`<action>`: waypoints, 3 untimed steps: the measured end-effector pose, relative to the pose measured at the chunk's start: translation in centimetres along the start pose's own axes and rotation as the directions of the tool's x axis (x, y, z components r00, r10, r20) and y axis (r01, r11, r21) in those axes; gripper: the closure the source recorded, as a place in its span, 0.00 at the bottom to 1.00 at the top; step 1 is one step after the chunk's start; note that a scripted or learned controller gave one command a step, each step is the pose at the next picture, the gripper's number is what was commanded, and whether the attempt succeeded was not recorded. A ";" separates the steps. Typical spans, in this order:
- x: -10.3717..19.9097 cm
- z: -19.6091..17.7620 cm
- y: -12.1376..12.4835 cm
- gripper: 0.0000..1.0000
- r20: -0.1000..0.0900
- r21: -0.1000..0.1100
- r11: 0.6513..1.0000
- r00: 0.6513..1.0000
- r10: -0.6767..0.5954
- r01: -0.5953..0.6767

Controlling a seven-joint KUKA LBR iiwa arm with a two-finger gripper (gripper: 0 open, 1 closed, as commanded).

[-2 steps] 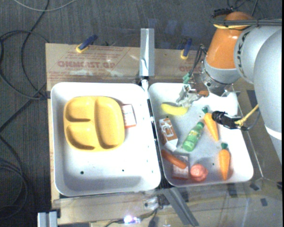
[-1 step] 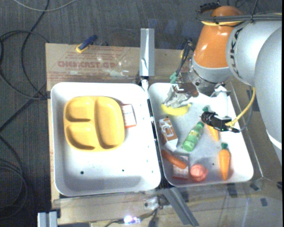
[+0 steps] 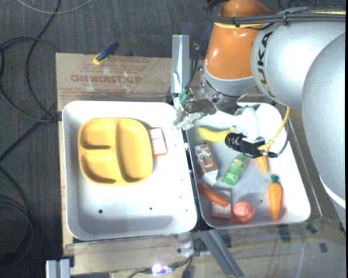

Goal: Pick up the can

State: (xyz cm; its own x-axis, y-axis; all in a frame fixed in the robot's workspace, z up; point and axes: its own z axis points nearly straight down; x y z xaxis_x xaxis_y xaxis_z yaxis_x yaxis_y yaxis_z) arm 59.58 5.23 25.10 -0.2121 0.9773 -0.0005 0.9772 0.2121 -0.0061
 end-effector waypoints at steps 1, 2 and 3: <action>6.3 1.0 -5.5 1.00 -0.001 0.001 0.981 0.981 -0.195 0.195; 6.3 1.0 -5.5 0.00 -0.001 0.001 0.981 0.981 -0.195 0.195; 6.3 1.0 -5.5 0.00 -0.001 0.001 0.981 0.981 -0.195 0.195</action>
